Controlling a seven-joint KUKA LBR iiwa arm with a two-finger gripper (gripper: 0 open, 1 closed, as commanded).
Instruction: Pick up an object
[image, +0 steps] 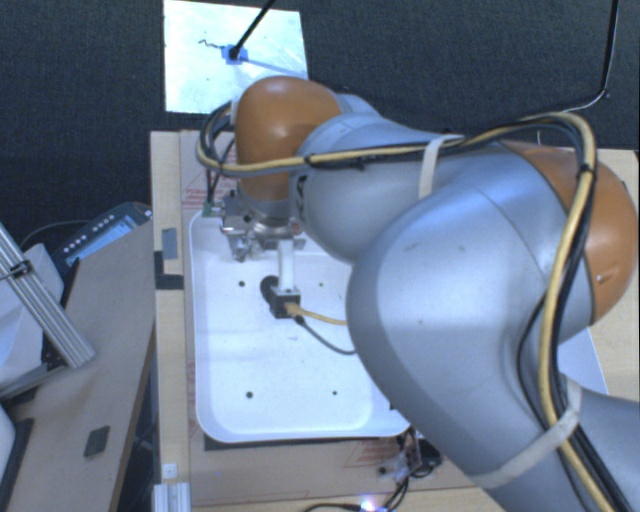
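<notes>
Object choice cannot be settled from here, since the grey arm (470, 280) covers the right side, so the gripper (264, 243), poised over the far end of the left bin (250, 410) with its opening unreadable, should descend only above a confirmed target.

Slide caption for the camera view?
KUKA arm reaches in from the right, gripper over the far end of the left white bin.
</notes>
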